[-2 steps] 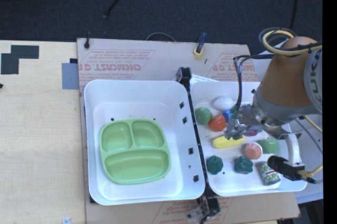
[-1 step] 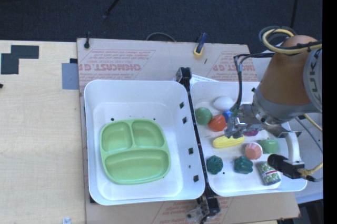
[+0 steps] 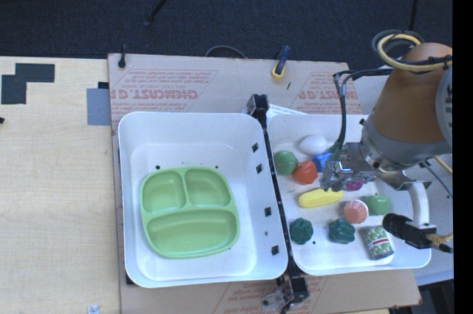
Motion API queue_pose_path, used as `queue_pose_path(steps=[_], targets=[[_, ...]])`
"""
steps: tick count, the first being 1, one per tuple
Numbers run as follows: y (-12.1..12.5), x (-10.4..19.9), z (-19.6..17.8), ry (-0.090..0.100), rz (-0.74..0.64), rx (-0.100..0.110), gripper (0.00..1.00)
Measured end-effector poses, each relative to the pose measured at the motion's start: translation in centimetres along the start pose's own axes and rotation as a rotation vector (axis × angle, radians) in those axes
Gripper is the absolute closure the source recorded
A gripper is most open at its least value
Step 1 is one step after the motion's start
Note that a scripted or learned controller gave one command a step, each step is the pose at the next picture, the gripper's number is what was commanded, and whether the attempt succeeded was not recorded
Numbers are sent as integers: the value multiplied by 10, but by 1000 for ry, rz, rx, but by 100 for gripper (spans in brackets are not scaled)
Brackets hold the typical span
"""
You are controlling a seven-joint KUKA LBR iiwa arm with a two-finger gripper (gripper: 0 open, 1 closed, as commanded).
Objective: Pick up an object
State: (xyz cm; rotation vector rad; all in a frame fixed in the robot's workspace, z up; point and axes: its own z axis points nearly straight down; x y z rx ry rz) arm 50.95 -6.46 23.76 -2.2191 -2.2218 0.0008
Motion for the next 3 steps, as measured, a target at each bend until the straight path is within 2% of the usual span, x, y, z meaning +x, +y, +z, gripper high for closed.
queue_pose_path(steps=[1, 2, 3], targets=[[2, -8, 18, 0, 2, 4, 100], [0, 8, 5, 0, -1, 1, 100], [2, 8, 4, 0, 0, 2, 100]])
